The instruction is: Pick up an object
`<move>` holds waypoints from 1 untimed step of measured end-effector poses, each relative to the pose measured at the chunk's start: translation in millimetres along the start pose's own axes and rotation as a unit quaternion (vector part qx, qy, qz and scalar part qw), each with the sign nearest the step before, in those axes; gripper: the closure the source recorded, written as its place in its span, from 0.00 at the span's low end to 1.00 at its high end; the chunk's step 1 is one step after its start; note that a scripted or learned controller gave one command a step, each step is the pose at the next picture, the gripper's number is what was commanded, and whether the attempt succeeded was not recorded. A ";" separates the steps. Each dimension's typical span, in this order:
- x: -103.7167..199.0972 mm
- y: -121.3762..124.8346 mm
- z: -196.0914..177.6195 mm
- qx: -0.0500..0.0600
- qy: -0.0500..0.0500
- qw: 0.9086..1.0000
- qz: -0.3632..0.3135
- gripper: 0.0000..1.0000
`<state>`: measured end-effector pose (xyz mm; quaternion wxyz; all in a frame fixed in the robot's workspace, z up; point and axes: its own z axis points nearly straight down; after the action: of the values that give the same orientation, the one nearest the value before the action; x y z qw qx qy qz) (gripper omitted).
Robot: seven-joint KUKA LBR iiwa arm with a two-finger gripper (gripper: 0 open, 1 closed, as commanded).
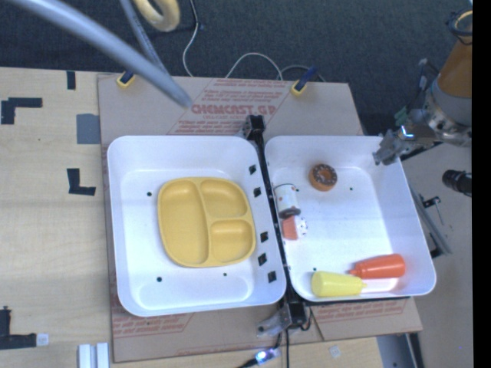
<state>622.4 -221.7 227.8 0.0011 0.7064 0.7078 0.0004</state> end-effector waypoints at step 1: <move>58.9 -4.3 -5.6 0.002 0.001 1.000 -0.002 1.00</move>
<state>618.1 -162.8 233.3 -0.0006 0.7052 0.7090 0.0000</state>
